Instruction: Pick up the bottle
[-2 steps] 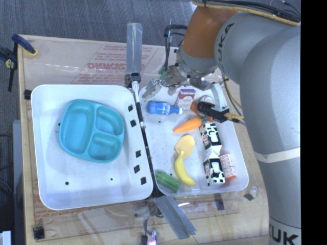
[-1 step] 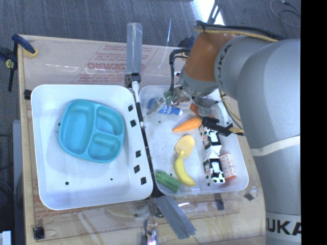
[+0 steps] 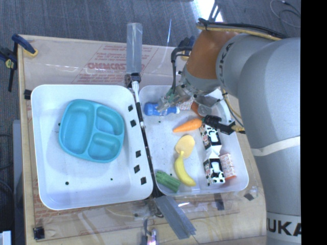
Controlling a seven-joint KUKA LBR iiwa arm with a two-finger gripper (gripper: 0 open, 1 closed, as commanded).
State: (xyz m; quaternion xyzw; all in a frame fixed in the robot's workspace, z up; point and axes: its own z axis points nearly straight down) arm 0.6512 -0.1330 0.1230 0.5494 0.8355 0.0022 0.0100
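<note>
**Gripper down at the bottle in the right bin**

Near the far-left corner of the right bin (image 3: 237,185), a small blue-capped bottle (image 3: 153,108) lies on its side, cap end towards the divider between the bins. The gripper (image 3: 167,103) is down at the bottle's other end, right against it, yet the arm (image 3: 240,70) crowds over the spot and I cannot tell how the tool is set, nor whether anything is pinched.

Measured from the bottle: an orange carrot (image 3: 187,125) lies just beyond it towards the bin's middle. Further towards the near wall sits a yellow banana (image 3: 183,169) with a pale yellow piece (image 3: 185,144) at its upper end. A green vegetable (image 3: 167,180) rests by the near-left corner. Two black-and-white cow-patterned cartons (image 3: 213,152) lie along the right side, well apart from the bottle.

Across the divider, the left bin (image 3: 46,188) carries a blue sectioned plate (image 3: 92,130).
</note>
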